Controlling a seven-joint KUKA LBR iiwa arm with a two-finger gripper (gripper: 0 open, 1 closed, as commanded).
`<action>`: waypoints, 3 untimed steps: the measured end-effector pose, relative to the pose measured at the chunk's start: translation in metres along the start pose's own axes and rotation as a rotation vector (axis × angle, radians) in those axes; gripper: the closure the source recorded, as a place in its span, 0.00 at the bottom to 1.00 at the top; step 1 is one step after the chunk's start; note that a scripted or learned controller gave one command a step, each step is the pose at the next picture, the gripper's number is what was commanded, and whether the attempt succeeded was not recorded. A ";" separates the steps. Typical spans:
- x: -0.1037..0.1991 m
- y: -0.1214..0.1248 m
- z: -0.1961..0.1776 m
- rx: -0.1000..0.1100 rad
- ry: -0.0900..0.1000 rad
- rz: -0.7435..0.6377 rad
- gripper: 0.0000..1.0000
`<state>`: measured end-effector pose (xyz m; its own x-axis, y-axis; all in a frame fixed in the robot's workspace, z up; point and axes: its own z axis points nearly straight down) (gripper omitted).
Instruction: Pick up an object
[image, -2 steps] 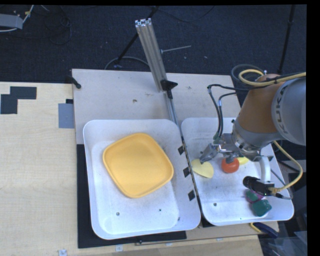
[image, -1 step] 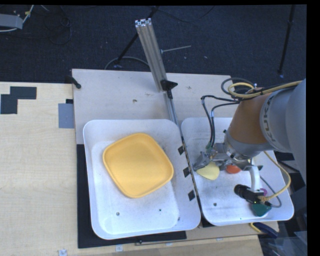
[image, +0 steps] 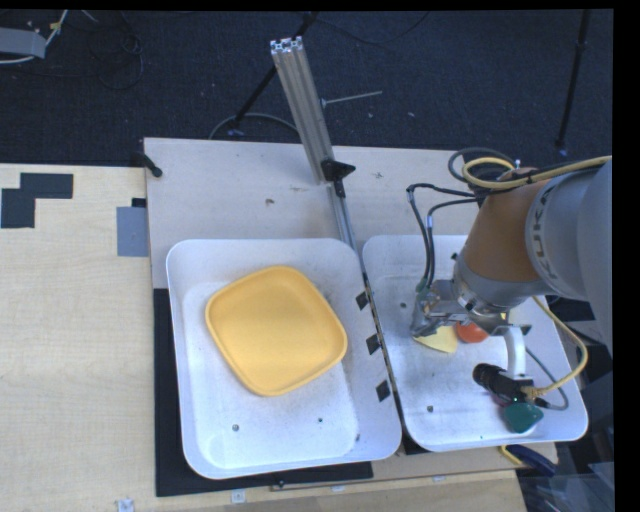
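End effector (image: 437, 322) down in right bin (image: 430, 420), at pale yellow object (image: 438, 342); finger state indeterminable. Grasp unconfirmed, lift pending. Yellow plate (image: 276, 328) left of bin.

A yellow plate (image: 276, 328) — square with rounded corners and a raised rim — lies flat in the left bin (image: 190, 400). In the right bin (image: 440, 425), beside the plate's bin, lie a pale yellow wedge (image: 437, 342), an orange-red piece (image: 471, 332) touching it, and — nearer the front corner — a teal object (image: 520, 414).
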<state>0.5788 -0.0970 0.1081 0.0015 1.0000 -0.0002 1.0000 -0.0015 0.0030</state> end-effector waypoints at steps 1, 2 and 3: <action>-0.006 0.009 -0.048 0.000 0.000 -0.001 1.00; -0.015 0.004 -0.099 0.000 -0.001 -0.001 1.00; -0.018 0.006 -0.140 0.000 0.000 -0.001 1.00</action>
<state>0.5842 -0.1148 0.2484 0.0006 1.0000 -0.0005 1.0000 -0.0006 0.0030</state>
